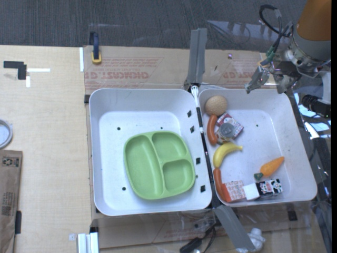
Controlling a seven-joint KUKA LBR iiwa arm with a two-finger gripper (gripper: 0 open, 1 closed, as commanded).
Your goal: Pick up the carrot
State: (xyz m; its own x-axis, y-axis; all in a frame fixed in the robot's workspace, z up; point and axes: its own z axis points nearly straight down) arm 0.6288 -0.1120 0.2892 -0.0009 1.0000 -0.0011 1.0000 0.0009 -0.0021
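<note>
Currently approach step: gripper (268, 77) hovers upper right, above far rim of right bin (295, 194), fingers apart, nothing held. Next: descend toward carrot (272, 166), lower right, w/ jaws straddling it.

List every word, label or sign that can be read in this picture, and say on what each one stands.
"CHEMCAST GP": red print on the brown paper sheet behind the bins, seen upside down and mirrored, so the reading is not certain.
Recycling symbol: on the brown cardboard piece at the left edge; the small print under it is too small to read.
Black and white carton beside the carrot: print blurred.
Red and white packet: print blurred.
Round wrapped item: label blurred.
</note>
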